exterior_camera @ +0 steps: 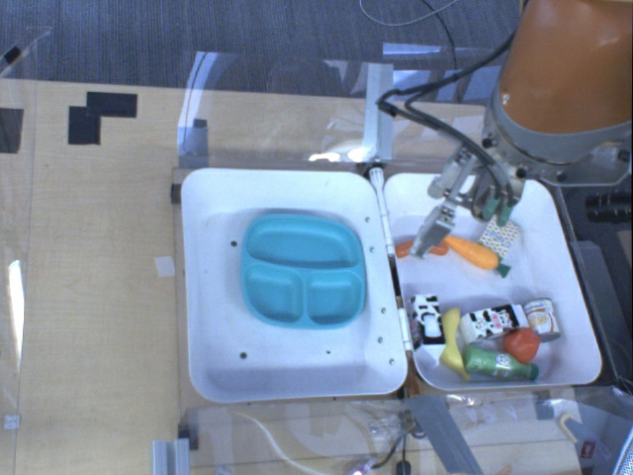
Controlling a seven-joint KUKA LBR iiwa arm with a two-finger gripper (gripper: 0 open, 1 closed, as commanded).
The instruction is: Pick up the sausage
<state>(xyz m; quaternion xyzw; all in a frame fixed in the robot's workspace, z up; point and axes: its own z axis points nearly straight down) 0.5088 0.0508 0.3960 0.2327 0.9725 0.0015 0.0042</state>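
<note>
The sausage [405,248], a short reddish-orange piece, lies at the right bin's [584,310] nine o'clock edge, touching the fingers' [432,234] tips. The fingers' spread cannot be told. A carrot [471,252] lies just beside, at three o'clock. Pale wooden bench [89,295]; blue-grey carpet [198,8] beyond.

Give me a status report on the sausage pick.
Claw low in right bin, grip unclear. Sausage at claw tip. Carrot alongside.
</note>
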